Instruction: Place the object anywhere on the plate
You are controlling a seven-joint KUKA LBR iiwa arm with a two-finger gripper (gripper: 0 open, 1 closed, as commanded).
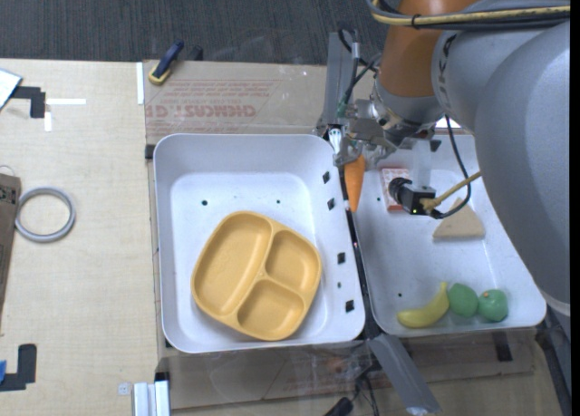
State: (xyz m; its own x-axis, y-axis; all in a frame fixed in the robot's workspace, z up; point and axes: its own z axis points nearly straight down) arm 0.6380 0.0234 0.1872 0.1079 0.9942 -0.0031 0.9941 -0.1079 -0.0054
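A yellow plate (257, 275) with three compartments lies in the left white bin (181, 178). An orange carrot (353, 186) hangs point down over the divide between the two bins, to the upper right of the plate. My gripper (352, 149) is right above the carrot, shut on its top end. The arm's orange band and grey body rise behind it to the right.
The right bin (507, 251) holds a tan wedge (459, 227), a banana (424, 312), two green fruits (463, 300) (494, 304) and a small red-and-white item (393, 178). A grey tape ring (43, 214) lies on the bench at the left.
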